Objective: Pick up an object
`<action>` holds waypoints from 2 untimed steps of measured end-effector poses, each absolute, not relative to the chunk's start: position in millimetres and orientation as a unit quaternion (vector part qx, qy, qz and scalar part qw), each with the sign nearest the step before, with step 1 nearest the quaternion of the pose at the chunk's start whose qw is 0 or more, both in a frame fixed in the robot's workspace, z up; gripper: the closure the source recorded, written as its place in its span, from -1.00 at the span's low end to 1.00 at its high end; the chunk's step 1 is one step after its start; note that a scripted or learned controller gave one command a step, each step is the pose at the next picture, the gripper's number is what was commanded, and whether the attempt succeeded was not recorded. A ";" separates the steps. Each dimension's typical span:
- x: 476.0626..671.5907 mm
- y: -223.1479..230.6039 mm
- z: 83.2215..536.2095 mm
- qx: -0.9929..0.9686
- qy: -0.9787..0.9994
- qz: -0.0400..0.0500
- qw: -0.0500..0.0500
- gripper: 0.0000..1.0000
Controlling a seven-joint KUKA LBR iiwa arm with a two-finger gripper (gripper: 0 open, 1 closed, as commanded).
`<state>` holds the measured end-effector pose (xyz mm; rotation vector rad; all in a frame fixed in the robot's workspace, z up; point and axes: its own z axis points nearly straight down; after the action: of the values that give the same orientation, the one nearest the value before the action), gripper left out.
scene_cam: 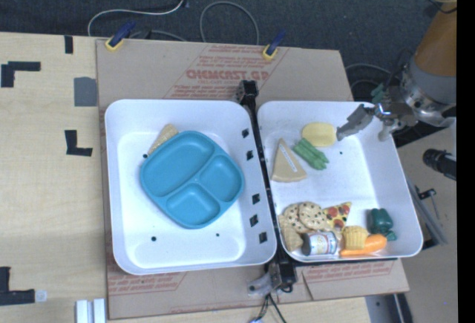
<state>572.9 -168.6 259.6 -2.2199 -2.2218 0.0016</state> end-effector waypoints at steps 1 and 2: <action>617.5 -104.3 127.1 -0.705 -0.710 0.002 0.005 -1.00; 644.5 -145.0 82.7 -0.707 -0.707 0.000 -0.001 -1.00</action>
<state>644.5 -145.0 82.7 -2.2228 -2.2215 0.0005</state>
